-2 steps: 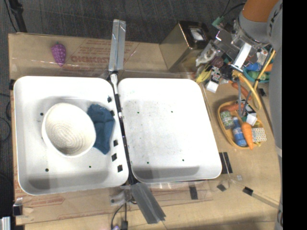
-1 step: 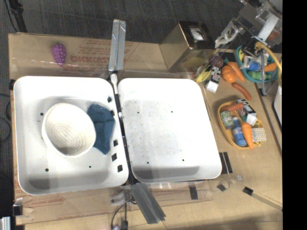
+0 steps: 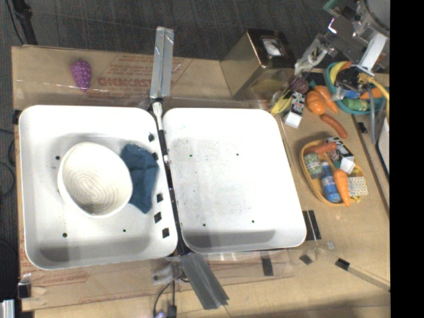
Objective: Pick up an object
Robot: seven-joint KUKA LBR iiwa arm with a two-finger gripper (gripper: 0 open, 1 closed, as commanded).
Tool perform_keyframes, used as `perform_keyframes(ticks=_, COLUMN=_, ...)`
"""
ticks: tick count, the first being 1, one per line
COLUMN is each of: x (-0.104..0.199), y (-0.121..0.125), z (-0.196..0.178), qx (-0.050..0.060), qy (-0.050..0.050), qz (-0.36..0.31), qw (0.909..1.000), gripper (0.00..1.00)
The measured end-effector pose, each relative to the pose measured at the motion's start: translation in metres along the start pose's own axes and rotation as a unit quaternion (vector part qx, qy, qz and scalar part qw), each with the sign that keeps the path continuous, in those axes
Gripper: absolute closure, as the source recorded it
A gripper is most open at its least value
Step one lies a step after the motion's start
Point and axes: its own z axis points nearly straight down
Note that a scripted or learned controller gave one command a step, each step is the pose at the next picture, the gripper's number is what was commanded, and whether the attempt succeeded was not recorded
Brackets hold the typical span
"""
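In the left bin [image 3: 40, 237] lies a white round woven dome [image 3: 96, 177]. A crumpled blue cloth [image 3: 140, 175] rests against its right side, close to the divider between the bins. The arm's wrist and gripper [image 3: 318, 48] hang at the top right, beyond the far right corner of the right bin [image 3: 232, 177] and above the bench clutter. The gripper is well away from both objects in the left bin, and I see nothing in it.
A purple lump [image 3: 81, 73] sits on the bench behind the left bin. A brown box [image 3: 262, 61] stands behind the right bin. Toy vegetables and cables [image 3: 331, 98] and a yellow bowl of small items [image 3: 331, 171] crowd the bench to the right.
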Motion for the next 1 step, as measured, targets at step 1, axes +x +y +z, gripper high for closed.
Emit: perform_keyframes(ticks=1, x=-0.0114, y=-0.0233, z=0.0715, qx=-0.002, qy=0.000, qz=-0.209, qw=0.9779, gripper=0.00)
